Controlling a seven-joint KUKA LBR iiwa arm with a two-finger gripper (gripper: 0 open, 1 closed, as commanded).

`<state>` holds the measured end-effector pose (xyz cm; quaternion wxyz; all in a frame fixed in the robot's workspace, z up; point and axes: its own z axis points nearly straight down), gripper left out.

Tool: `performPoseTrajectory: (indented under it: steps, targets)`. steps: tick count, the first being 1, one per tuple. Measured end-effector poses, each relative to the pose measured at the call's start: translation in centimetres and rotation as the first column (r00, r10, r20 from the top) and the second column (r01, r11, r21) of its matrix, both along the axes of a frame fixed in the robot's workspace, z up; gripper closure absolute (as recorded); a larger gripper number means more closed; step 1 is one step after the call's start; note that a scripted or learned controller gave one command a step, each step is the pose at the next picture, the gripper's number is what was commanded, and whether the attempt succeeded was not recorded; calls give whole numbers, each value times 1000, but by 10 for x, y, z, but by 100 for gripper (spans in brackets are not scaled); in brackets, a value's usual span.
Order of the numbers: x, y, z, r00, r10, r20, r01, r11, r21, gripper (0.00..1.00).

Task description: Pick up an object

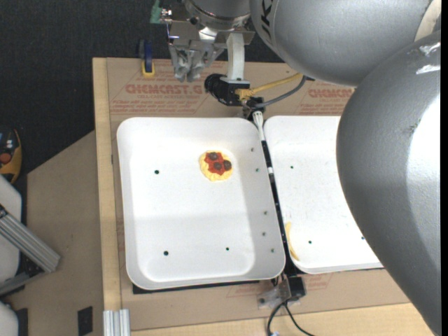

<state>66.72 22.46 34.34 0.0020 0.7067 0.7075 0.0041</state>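
Observation:
A small round yellow object (216, 166) with red and dark toppings, like a toy pizza, lies in the left bin (140, 187), a little above its middle. My gripper (189, 65) hangs high over the bench's far edge, above and left of the object and well apart from it. Its fingers (183, 63) point down, close together, with nothing between them.
The right bin (315, 187) lies beside the left one, largely covered by my grey arm (378, 82). A yellowish thing (289, 243) peeks at that bin's lower left edge. A blue and yellow clamp (147, 58) stands at the bench's far edge.

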Motion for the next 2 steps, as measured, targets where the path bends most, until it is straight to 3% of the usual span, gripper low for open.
performPoseTrajectory:
  steps: [1, 2]
  targets:
    - [-2, 0, -76, 1000, -2, -17, 1, 1000, -6, 100]
    - [0, 0, -10, 1000, 0, -3, 0, 1000, -1, 100]
